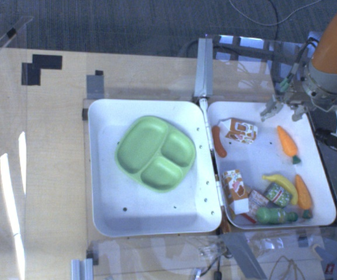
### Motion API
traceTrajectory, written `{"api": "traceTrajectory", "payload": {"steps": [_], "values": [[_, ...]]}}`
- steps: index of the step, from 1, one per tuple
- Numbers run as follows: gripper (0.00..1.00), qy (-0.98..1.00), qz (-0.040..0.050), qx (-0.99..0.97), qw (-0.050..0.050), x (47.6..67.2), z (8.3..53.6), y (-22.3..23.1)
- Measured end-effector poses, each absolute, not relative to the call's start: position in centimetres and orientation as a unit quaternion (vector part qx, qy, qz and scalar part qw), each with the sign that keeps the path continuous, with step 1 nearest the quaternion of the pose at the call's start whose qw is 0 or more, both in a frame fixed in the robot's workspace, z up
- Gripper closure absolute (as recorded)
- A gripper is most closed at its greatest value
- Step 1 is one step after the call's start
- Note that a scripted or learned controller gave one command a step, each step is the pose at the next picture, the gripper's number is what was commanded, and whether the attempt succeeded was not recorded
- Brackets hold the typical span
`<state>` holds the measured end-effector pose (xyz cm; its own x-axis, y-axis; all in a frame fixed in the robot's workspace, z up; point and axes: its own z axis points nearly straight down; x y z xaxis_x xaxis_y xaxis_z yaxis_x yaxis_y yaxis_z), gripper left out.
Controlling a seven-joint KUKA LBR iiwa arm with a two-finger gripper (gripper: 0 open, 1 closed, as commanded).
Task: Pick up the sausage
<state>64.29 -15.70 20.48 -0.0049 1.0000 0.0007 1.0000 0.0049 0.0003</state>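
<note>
The sausage (218, 141), a reddish-brown link, lies along the left wall of the right bin (268, 159), near its far end. My gripper (284, 113) hovers over the bin's far right corner, well to the right of the sausage. Its two fingers are spread apart with nothing between them. A carrot (287, 142) lies just below the gripper.
The right bin also holds a small carton (240, 130), a second carton (234, 185), a banana (281, 184), another carrot (303, 192), a green bottle (276, 216) and a small packet (277, 195). A green divided plate (155, 152) sits in the left bin (150, 214).
</note>
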Motion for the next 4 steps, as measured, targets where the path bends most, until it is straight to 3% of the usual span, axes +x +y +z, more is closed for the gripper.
{"api": "traceTrajectory", "payload": {"steps": [1,2,3,4], "values": [[0.0,-0.721,-0.0092,-0.692,-0.014,64.3,12.1,-16.7],[0.0,-0.736,-0.0089,-0.677,-0.02,65.6,10.9,-14.3],[0.0,-0.731,-0.0031,-0.682,-0.004,60.2,9.8,-8.5],[0.0,-0.714,-0.0036,-0.7,-0.004,56.0,8.8,-8.8]]}}
